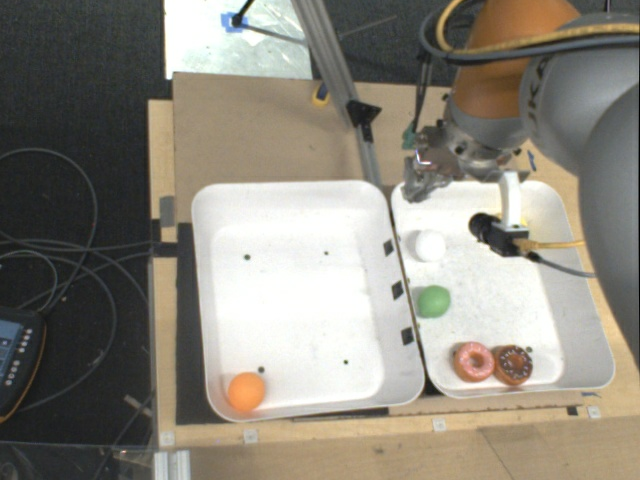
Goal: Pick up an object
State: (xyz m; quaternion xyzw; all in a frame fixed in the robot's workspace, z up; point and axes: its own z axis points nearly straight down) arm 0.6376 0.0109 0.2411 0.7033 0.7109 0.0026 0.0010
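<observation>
My gripper [420,183] hangs over the back left corner of the right bin [585,343], below the orange wrist band. A white ball [429,246] lies just in front of it, apart from the gripper. Further forward sits a green ball [433,301]. Near the bin's front edge lie a pink frosted doughnut [473,361] and a chocolate doughnut [513,365], side by side. An orange ball [245,391] rests in the front left corner of the left bin [215,218].
A metal pole [335,63] slants across the back of the bench down to the gap between the bins. A black and white fitting [500,228] with a yellow cable hangs from the arm over the right bin. Cables lie on the floor at left.
</observation>
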